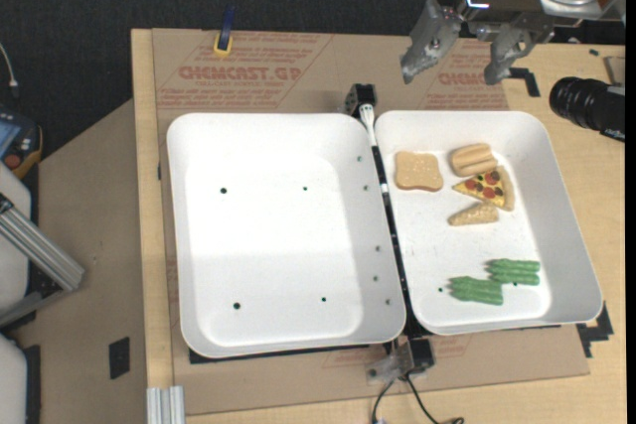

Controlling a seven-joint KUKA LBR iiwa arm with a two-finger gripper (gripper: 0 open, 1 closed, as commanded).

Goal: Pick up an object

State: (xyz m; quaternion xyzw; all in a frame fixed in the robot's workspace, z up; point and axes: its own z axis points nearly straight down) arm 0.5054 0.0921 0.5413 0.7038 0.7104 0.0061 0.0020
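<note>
1. In the camera view, the gripper (462,53) is seen at the far right, raised over the cardboard just beyond the far rim of the right bin (556,176). Its two grey metal fingers (425,43) are spread apart, and nothing is pinched between them.
2. The right bin is made of smooth white plastic with rounded corners and a shallow wall. Five toy food pieces are held in it.
3. A flat, tan slice of bread (418,171) with a rounded top is laid in the far left part of that bin. Just to its right a glossy tan hot dog bun (472,159) is seen, oblong and rounded.
4. A triangular pizza slice (486,187), yellow with red and dark spots, is laid against the near side of the bun. A pale beige wedge (474,214) is placed just near of the pizza slice.
5. Two ridged green pieces are found in the near part of the bin: a far green pod (515,271) and a near green pod (476,290), close together.
6. The left bin (199,243) is of the same white plastic, with four small dark dots on its floor.
7. Both bins are set on a brown cardboard sheet (298,65), on which red printing is read as "CHEMCAST G.P".
8. A small yellow and blue clip (225,37) is fixed at the sheet's far edge.
</note>
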